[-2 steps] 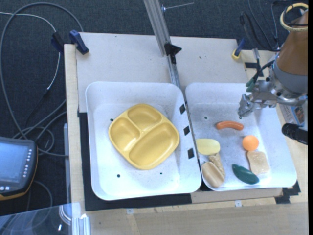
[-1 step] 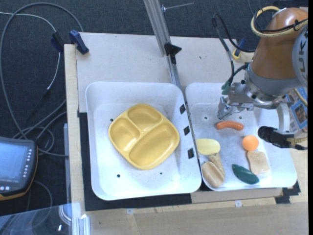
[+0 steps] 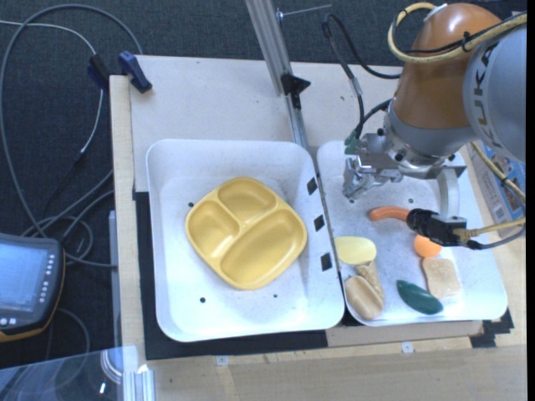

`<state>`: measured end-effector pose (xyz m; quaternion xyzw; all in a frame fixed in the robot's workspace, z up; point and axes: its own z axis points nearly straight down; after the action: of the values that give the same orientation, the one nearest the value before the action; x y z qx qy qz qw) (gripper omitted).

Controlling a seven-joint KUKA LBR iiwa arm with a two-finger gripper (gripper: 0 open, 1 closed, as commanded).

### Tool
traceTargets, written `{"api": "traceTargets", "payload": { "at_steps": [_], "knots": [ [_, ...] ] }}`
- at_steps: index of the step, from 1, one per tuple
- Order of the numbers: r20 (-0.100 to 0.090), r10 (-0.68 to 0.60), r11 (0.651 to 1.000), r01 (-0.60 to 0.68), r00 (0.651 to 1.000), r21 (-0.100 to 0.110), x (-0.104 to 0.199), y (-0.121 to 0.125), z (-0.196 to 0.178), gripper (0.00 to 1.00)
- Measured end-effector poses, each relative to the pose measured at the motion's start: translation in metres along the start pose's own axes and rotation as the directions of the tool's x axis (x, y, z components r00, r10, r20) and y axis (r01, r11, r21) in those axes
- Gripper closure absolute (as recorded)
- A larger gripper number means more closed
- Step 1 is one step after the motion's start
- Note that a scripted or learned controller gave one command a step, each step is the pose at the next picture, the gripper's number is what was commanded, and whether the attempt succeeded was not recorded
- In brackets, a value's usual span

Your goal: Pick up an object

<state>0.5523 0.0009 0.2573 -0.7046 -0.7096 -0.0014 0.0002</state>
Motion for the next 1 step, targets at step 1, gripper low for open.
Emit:
{"api": "traceTargets", "payload": {
  "at_steps": [1],
  "knots": [
    [0.001,0.002,1.000,-0.002,1.000,0.001,0.0438,0.0046,0.0050,1.00]
  ]
}}
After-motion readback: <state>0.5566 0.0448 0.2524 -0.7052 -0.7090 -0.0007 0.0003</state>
